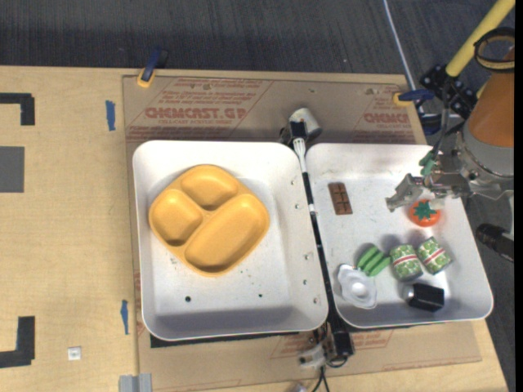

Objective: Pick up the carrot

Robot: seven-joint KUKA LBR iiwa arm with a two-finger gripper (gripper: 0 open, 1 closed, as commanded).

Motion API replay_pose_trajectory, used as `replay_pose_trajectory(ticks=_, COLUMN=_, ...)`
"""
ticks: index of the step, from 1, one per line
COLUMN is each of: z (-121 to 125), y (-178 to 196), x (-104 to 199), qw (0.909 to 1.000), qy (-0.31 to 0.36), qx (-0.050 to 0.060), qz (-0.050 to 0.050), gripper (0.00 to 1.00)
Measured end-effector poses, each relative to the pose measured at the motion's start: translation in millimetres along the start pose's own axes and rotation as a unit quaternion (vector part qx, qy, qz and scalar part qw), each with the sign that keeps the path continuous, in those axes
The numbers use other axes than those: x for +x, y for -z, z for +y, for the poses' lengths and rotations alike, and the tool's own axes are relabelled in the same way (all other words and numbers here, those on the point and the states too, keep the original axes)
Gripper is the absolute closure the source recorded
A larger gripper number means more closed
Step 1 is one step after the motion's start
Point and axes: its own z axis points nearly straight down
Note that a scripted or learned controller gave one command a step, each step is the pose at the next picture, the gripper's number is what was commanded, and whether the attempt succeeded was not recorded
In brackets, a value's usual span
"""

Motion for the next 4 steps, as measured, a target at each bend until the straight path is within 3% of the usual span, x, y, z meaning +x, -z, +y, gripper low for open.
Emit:
replay_pose_trajectory(ticks=1, z=-42.2, y=-46.7, x=67.0, qw=0.9872, qy=-0.16, qx=0.001, qz=0.0, gripper=0.0)
replay_pose_trajectory(ticks=2, z=-47.6, y=-46.6, x=134.5, qw=0.9802, qy=-0.198, qx=0.001, qz=0.0, gripper=0.0)
replay_pose_trajectory(ticks=3, z=-14.4, y=89.8, x=74.2, qw=0.9798, qy=-0.2, qx=-0.002, qz=-0.001, gripper=0.0)
replay_pose_trajectory(ticks=4, z=5.4, y=-30.0, x=137.1, qw=0.9795, qy=-0.201, qx=0.001, qz=0.0, gripper=0.0)
